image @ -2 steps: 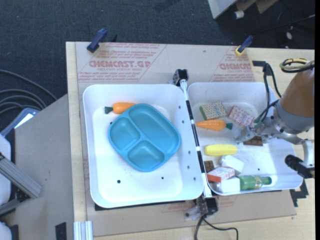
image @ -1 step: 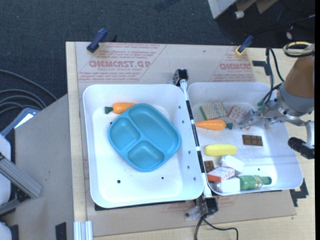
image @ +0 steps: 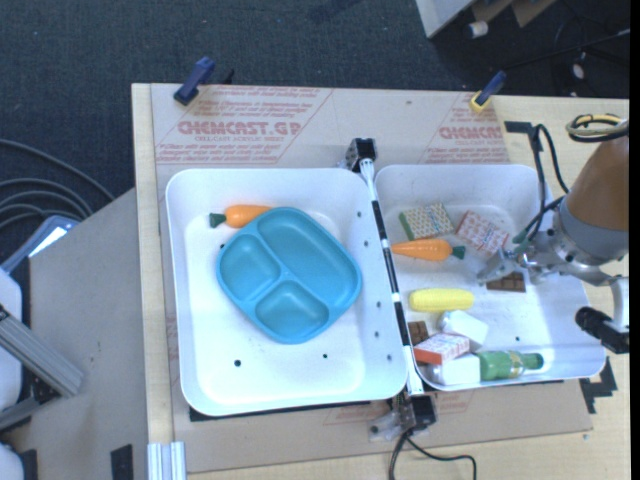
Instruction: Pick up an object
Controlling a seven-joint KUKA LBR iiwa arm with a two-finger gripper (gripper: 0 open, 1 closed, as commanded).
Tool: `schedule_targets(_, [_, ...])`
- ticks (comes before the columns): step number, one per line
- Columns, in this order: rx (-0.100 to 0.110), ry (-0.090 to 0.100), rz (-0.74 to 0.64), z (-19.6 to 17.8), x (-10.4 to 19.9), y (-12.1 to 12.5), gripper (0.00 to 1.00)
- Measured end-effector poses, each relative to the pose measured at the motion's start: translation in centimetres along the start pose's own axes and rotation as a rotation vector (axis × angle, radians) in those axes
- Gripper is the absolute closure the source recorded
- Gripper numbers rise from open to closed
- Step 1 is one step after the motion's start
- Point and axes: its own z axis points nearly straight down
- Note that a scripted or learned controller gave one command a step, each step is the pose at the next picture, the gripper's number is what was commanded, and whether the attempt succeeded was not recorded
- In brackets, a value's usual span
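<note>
A grey robot arm with an orange band reaches into the right bin [image: 530,183] of two white bins on a bench [image: 300,128]. Its gripper [image: 505,265] sits low among the toys, just above a small brown block [image: 505,284]; whether it grips anything cannot be told. Left of the gripper lie a toy carrot [image: 425,251] and two patterned packets [image: 427,219]. Below it lie a yellow banana-like toy [image: 441,299], a small box [image: 445,347] and a green bottle [image: 508,365]. The left bin [image: 200,348] holds a blue divided plate [image: 288,273] with another carrot [image: 240,215] beside it.

Brown block [image: 506,284] — flat, right bin [image: 560,363].
</note>
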Motion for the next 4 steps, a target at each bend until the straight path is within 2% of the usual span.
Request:
schedule_targets(1, [-0.005, -0.002, 0.000, -1.2, 0.0, 0.2, 1.00])
schedule_targets(2, [-0.005, -0.001, 0.000, -1.2, 0.0, 0.2, 0.00])
schedule_targets(3, [0.000, 0.000, -0.001, 0.2, 3.7, 1.5, 0.00])
schedule_targets(4, [-0.002, 0.000, -0.001, -0.8, 3.7, 1.5, 1.00])
